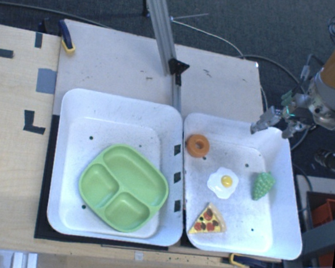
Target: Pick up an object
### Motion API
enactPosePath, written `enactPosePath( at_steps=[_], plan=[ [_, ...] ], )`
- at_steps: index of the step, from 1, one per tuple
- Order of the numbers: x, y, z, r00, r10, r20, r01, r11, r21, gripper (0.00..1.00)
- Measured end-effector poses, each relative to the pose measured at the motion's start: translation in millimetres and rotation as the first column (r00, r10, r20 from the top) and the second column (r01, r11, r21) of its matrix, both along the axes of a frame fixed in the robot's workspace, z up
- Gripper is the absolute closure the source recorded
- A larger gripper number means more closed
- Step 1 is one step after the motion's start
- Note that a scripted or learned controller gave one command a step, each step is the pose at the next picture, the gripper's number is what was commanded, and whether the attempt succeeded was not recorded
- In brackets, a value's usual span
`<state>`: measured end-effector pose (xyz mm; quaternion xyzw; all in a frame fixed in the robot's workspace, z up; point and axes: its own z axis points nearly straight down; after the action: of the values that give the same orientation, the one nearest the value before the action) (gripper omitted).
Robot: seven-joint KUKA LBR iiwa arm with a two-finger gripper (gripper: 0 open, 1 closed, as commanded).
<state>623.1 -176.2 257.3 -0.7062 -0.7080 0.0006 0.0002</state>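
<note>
**Pizza slice nearest, gripper parked at the far corner**

Pizza slice (208,220) sits nearest the lens. From my desk, the gripper (273,122) hovers over the right bin's (286,238) far corner, fingers apart and carrying nothing. I'd bring it straight down over the green grapes (263,185), the closest target. Count: one pizza, one fried egg (223,183), one doughnut (198,145), one grapes; one green plate (124,187) in the left bin (63,164).
</note>
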Motion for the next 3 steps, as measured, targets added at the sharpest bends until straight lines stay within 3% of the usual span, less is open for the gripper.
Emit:
enactPosePath(
  at_steps=[1, 2, 3],
  plan=[
    [0, 0, 0, 1.000, 0.000, 0.000, 0.000, 1.000, 0.000, 0.00],
    [9, 2, -52, 1.000, 0.000, -0.004, 0.000, 1.000, 0.000, 0.00],
    [3, 11, -105, 1.000, 0.000, -0.006, 0.000, 1.000, 0.001, 0.00]
  ],
)
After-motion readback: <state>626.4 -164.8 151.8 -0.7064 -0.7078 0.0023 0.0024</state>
